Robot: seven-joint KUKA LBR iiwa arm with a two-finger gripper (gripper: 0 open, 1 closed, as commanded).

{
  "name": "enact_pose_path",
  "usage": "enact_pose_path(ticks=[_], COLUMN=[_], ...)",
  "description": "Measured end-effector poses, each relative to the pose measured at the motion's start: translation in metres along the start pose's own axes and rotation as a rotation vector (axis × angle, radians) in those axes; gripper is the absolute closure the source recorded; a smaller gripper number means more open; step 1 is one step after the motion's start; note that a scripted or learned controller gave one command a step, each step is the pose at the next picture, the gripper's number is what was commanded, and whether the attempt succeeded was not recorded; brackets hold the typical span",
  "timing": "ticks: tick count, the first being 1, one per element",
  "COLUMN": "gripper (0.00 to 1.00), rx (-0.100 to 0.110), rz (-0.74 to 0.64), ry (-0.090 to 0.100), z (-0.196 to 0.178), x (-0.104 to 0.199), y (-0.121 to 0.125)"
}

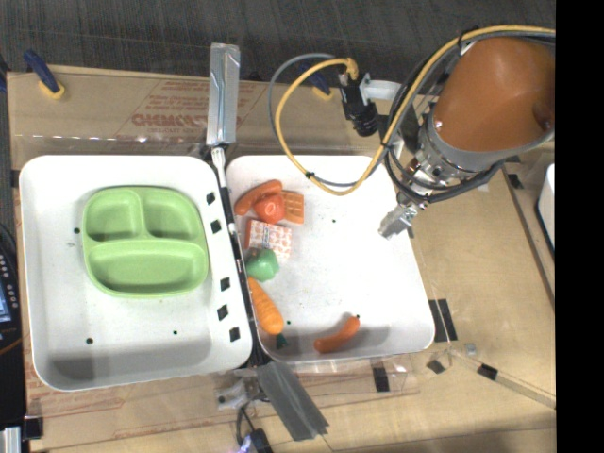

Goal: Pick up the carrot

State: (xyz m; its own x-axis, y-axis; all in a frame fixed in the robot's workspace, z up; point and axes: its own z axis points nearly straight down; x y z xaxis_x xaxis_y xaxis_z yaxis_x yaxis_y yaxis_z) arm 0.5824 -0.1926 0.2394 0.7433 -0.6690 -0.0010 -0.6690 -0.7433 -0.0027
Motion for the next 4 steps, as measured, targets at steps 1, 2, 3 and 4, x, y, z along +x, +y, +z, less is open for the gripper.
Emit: enact_pose_path(ticks=[1,2,3,4], gripper=[1.0,1.0,1.0,1.0], rx=[0.005,0.004,0.005,0.005], rz=[-0.417,-0.535,-0.302,-0.525], ry=[0.005,0.003,0.006,0.0], z=[0.023,-0.003,-0.152,-0.046], x=[0.014,-0.065,-0.034,-0.065], y=[-0.022,0.062,0.052,0.071])
